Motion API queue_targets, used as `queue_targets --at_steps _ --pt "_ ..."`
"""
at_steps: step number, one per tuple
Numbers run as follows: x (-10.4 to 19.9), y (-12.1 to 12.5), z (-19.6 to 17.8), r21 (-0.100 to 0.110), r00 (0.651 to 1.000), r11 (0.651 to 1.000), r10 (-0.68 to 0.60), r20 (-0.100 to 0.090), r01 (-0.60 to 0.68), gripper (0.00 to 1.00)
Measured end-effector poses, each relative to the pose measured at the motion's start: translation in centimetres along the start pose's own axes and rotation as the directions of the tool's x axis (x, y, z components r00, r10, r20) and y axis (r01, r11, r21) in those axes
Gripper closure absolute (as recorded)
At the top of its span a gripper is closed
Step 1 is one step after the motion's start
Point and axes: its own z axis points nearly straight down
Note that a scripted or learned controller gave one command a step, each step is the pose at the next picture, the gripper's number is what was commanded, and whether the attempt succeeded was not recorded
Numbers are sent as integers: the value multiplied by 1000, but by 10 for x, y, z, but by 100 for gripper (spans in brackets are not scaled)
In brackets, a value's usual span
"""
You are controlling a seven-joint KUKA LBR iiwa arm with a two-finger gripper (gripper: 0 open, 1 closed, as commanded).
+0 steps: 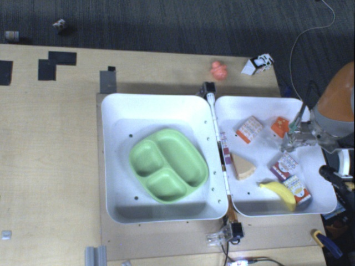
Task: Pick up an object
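- nothing is lifted yet: the gripper (290, 143) hangs low in the right bin (327, 206), among the clutter, and i cannot tell what state it is in.
- likely targets lie just beside it: a small orange item (280, 127), a maroon and white carton (285, 166), a banana (279, 192) and a cheese wedge (242, 167).
- the left bin (111, 148) has a green divided tray (168, 164).
- carton print is too blurred to read.

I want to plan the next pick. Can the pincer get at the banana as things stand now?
Probably yes. The banana lies uncovered near the front wall of the right bin, with the pincer above the same bin. A small carton touches the banana from behind, which could hamper the grip.
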Motion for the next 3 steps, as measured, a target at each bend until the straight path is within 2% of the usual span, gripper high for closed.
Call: queue_targets --at_steps 1,2,3 --pt "0 0 0 0 1000 1000 0 0 0 0" --pt "2 -78 15 0 1000 1000 1 -3 -1 0" --pt "0 -76 4 -6 1000 1000 3 2 -3 100"
